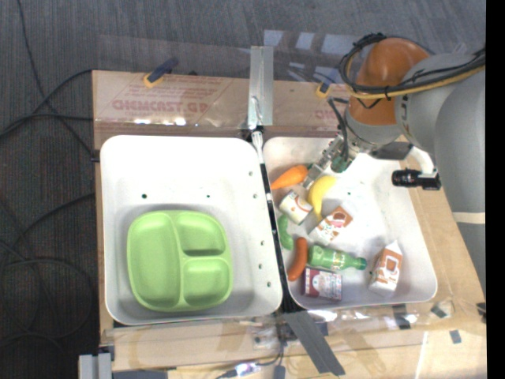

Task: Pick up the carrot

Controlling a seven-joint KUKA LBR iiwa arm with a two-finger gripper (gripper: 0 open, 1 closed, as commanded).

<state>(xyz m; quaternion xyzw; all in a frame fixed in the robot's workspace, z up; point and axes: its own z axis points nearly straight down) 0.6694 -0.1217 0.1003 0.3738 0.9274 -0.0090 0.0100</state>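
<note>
Where carrot [289, 177] lies, banana [322, 193] beside, perhaps touching

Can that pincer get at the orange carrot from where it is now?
Probably yes. The pincer sits just beside the orange carrot, which lies on top at the bin's upper left; the yellow banana alongside could crowd it.

two bins [118, 160], one carrot [289, 177], one plate [180, 259]

The clear sheet [162, 103] reads "CHEMCAST GP" mirrored.
</note>
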